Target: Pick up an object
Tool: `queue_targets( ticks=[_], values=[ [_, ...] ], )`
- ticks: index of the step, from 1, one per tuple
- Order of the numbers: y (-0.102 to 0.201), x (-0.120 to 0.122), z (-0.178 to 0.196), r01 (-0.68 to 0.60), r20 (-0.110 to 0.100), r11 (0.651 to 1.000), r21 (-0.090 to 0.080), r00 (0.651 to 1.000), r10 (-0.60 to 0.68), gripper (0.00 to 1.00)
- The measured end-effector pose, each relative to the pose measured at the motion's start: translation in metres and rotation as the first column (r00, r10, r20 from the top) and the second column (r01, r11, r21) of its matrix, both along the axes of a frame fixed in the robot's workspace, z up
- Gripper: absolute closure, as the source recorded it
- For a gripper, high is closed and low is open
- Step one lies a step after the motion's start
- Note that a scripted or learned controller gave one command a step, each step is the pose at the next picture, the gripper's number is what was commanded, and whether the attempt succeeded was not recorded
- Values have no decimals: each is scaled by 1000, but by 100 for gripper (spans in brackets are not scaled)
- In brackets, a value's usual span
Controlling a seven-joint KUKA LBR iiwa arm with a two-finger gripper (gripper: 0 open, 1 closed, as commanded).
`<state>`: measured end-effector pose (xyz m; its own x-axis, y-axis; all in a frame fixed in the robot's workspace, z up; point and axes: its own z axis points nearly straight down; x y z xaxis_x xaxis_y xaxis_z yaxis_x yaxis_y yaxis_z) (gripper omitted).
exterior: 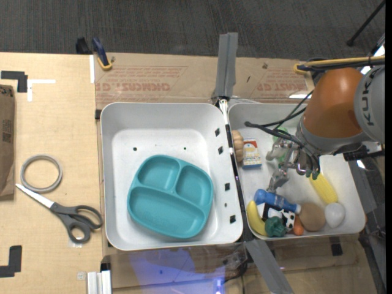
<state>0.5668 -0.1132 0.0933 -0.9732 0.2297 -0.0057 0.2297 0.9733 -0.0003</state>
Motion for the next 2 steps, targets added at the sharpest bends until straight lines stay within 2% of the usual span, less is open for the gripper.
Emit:
queue_targets(
  ticks=[1,2],
  values=[
    [20,9,-1,32,-1,999,1,999,-32,0],
    [-60,-16,-1,-96,-2,995,1,995,96,0]
  ],
)
